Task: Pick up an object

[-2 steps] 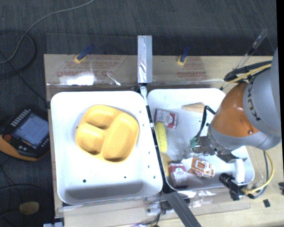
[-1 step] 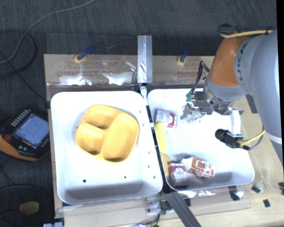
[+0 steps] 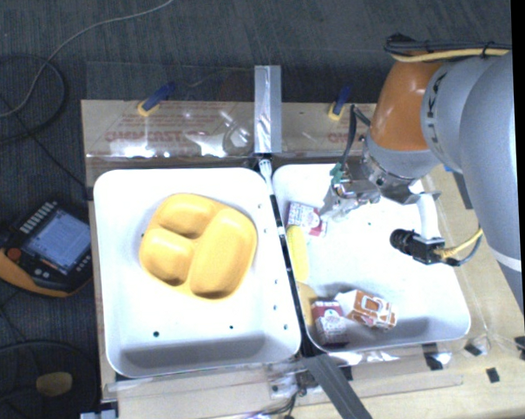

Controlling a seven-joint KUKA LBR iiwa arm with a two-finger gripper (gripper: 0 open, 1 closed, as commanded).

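Arm [image 3: 448, 92] enters from 2 o'clock over the right bin [image 3: 450, 322]. Left bin [image 3: 121, 341] holds a yellow sectioned dish [image 3: 197, 244]. Gripper [image 3: 332, 201], state indeterminable, sits just beside a small red-white packet [image 3: 301, 216] at the right bin's 10 o'clock; two packets [image 3: 354, 313] lie at 6.

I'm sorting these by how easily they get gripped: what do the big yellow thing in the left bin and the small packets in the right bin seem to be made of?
The yellow lobed object looks like smooth moulded plastic or foam; its rounded surface has a soft, even sheen. The orange-and-white packet and the dark red packet look like thin printed wrapper, creased and crinkled, though card cannot be ruled out.
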